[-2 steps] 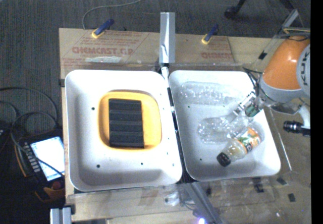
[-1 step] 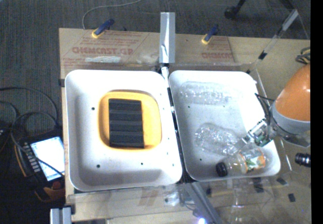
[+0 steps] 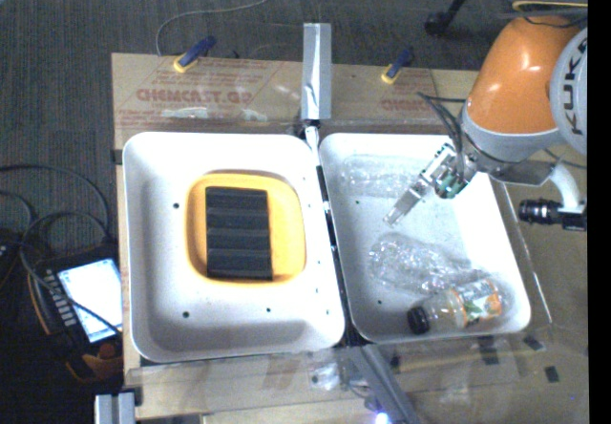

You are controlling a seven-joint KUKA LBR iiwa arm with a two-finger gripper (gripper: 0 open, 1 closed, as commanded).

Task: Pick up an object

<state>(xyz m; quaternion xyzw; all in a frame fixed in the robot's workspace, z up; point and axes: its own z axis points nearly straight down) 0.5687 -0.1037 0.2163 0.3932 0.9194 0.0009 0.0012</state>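
From my remote seat, the left shallow white bin (image 3: 153, 250) has a yellow rounded-square tray with a black ribbed insert (image 3: 245, 228) sitting about in the middle of it, well clear of the arm. The right shallow white bin (image 3: 358, 303) is the busy one: a clear plastic bottle with a black cap and an orange-ish label (image 3: 456, 308) lies on its side near the front edge, cap pointing left, and a crumpled clear plastic bottle (image 3: 412, 261) sits just behind it, touching or nearly so, hard to tell with all that transparent stuff. There's another patch of clear crinkly plastic (image 3: 374, 176) near the back of that bin. The grey and orange arm (image 3: 520, 88) comes in from the right, wrist tilted down and left, with the two-finger gripper (image 3: 399, 210) over the right bin between the two plastic patches. The fingers look pinched together with nothing between them.
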